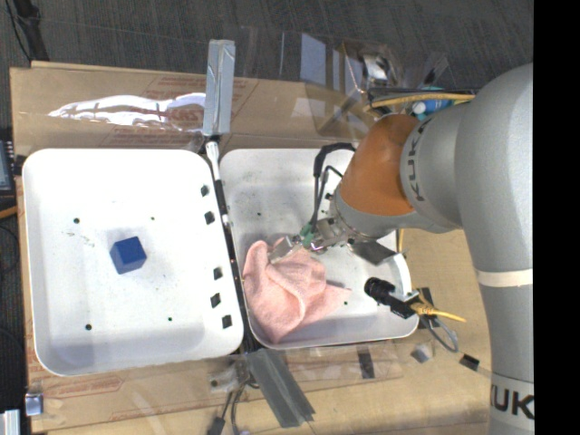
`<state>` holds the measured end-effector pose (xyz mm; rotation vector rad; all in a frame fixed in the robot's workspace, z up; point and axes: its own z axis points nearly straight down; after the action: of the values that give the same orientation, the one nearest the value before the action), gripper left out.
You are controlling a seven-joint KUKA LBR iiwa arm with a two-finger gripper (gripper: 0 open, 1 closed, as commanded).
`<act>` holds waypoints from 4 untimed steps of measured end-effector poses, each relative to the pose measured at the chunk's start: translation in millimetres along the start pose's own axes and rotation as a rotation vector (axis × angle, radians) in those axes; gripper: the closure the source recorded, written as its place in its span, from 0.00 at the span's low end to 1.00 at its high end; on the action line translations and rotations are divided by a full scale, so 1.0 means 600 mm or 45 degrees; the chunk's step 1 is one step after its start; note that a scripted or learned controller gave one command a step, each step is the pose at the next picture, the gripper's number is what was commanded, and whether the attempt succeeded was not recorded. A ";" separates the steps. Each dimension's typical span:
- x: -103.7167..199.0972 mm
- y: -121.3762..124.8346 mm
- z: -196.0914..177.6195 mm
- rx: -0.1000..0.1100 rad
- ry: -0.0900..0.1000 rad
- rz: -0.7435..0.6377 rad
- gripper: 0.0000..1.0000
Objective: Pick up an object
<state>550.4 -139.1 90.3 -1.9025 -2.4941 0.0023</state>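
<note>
Camera view, looking down at a slant: two shallow white plastic bins sit side by side on a bench covered w/ brown cardboard (109,89), flat and matte apart from a glossy patch of clear tape. The bin on the view's left (54,333) has rounded corners and a smooth, lightly speckled floor. A blue cube (128,254) rests in it, small, hard-edged and solid-coloured, approx mid-floor and well apart from every wall. A row of small black tabs (217,275) runs along the shared rim btw the bins, and a flat grey strip (220,75) stands up from the far end of that divide.

The bin on the view's right (272,175) is scuffed and greyish on its far half. In its near half lies a pink cloth (281,293), soft and rumpled, bunched into thick folds, its edge against the wall by the divide.

The arm (489,179) comes in from the view's right: smooth grey curved shells, then a rounded orange band (376,175) above the wrist. The gripper (313,236) is down inside the right bin at the cloth's far edge (metal bits and wiring crowd the tip). Can't tell whether it's open or closed, nor whether it has any fabric.
</note>
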 end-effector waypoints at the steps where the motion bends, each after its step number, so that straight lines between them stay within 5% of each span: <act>1: 0.001 0.077 -0.025 -0.001 -0.002 -0.206 0.00; 2: -0.022 0.077 -0.215 0.000 -0.003 -0.115 0.00; 3: -0.017 -0.067 -0.005 -0.006 -0.002 -0.180 0.00; 4: -0.015 -0.065 -0.019 -0.003 0.003 -0.188 1.00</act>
<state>514.9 -157.9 101.9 -1.7134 -2.6273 -0.0035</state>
